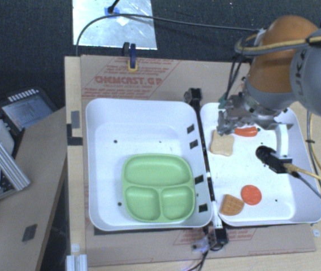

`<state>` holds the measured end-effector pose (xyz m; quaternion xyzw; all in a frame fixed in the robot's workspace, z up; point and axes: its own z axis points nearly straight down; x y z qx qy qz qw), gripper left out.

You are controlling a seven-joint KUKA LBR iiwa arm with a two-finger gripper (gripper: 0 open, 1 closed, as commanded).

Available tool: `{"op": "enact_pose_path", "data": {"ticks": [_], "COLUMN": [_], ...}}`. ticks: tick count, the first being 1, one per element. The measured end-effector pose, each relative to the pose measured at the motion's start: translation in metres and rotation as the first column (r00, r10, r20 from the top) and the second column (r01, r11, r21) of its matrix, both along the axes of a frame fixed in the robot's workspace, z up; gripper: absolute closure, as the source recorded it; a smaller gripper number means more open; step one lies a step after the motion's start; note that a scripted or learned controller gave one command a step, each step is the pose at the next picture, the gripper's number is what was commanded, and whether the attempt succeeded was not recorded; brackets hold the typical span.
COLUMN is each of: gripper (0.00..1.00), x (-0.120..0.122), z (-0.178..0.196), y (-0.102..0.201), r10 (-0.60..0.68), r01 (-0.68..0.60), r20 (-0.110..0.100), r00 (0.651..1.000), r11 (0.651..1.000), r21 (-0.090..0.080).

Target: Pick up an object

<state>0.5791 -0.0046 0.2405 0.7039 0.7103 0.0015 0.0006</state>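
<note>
The claw (pixel 226 126) is hanging over the far left corner of the right bin (pixel 304 205), a tangle of grey metal under the arm's (pixel 319 78) rounded, glossy orange band (pixel 282 38); whether it is apart or together I cannot tell, and nothing is showing in its grip. Just below its tip, a pale tan bread slice (pixel 221 145) is lying flat on the bin floor, squarish with softened corners and a matte face. Just beside the claw on the right, a smooth red-orange sausage-shaped piece (pixel 246 131) is lying lengthwise across the bin. Nearer the front wall, a flat orange-red disc (pixel 251 195) is resting by itself, and close beside it to the left a golden-brown waffle-like wedge (pixel 231 205) with a ridged top is sitting in the front left corner. Across the divide, the left bin (pixel 138 117), shallow white moulded plastic like its twin, is carrying a pale green plastic plate (pixel 158 187) with rounded corners and three sunken compartments, one wide and two small. Both bins are sitting on a brown cardboard sheet (pixel 132 79) with red printing that is covering the surface.
</note>
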Motion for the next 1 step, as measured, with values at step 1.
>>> {"op": "enact_pose_path", "data": {"ticks": [1], "gripper": [1.0], "x": [0.0235], "z": [-0.0151], "y": [0.0486], "r10": [0.0], "r01": [0.0], "r20": [-0.001], "r00": [1.0], "r11": [1.0], "r21": [0.0]}}
